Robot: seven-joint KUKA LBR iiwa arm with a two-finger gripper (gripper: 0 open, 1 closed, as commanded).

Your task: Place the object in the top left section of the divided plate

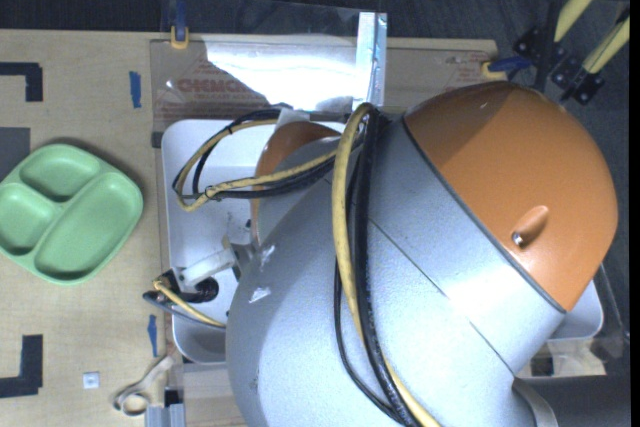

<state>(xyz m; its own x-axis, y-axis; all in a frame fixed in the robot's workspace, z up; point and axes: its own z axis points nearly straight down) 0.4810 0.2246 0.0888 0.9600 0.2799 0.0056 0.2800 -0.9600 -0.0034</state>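
At the far left, a green divided plate (70, 212) rests on the wooden bench (100, 75), well apart from the arm. It has three sections: two smaller ones toward the top and left, and one larger one at the lower right. Black corner marks sit on the bench above and below it, and short strips of blue tape (135, 89) lie near the bin's edge.

Just right of the plate, the white bin (178, 147) begins; only its left wall and a strip of floor show. Looping yellow and black cables (215, 177) hang over that floor, and a brown rounded shape (290, 143) peeks out behind them, too covered to identify.

The grey arm (400, 295) with its orange band (510, 185) covers most of the bin from the centre to the right. The gripper lies beneath this bulk, so its fingers' state cannot be told. The object to be placed is hidden too; where it lies relative to the gripper cannot be told.

A clear plastic sheet (290, 65) stands at the bin's far side.
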